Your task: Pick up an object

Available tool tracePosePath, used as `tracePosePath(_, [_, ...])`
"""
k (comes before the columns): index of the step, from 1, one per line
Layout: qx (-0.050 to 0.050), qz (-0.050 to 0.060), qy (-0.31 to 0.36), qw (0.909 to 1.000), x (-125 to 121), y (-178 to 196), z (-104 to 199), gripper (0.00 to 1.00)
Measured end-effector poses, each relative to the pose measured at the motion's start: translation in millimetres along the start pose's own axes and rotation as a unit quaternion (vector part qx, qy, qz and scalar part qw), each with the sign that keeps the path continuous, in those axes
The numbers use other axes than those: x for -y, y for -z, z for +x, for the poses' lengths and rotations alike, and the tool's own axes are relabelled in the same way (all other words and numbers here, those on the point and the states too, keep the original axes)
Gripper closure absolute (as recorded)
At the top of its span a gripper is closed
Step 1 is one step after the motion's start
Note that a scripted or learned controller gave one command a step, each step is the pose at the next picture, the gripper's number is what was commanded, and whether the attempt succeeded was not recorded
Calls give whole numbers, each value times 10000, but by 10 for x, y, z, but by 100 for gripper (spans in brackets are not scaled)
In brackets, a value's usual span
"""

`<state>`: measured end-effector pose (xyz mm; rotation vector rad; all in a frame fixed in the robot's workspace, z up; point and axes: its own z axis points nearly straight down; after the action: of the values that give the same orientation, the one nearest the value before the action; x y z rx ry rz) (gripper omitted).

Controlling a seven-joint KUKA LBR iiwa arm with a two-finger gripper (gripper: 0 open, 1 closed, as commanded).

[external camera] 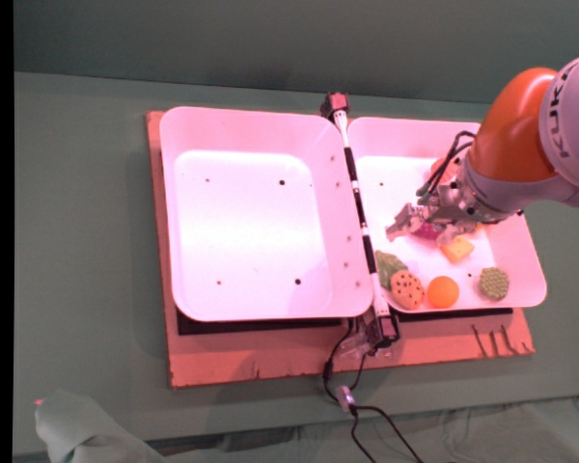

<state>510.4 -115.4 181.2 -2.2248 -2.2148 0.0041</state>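
A green counter [87, 210] carries two white bins. The grey-and-orange arm [531, 133] reaches into the right bin [521, 258], its hand [412, 223] low over a pink object [430, 230]; grip state unclear. Nearby lie a yellow block [455, 250] and an orange ball [443, 290].

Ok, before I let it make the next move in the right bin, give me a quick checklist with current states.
1. Gripper over the right bin: ok.
2. Object between its fingers: cannot tell, a pink item sits right beneath it.
3. Yellow block close beside the gripper, may get nudged: not ok.
4. Orange ball, dotted orange piece and green round piece apart from the gripper: ok.
5. Arm away from the divider bar: ok.
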Motion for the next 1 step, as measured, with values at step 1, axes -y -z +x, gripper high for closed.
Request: tracePosePath(1, [0,7,-4,10000,36,-473,-103,0])
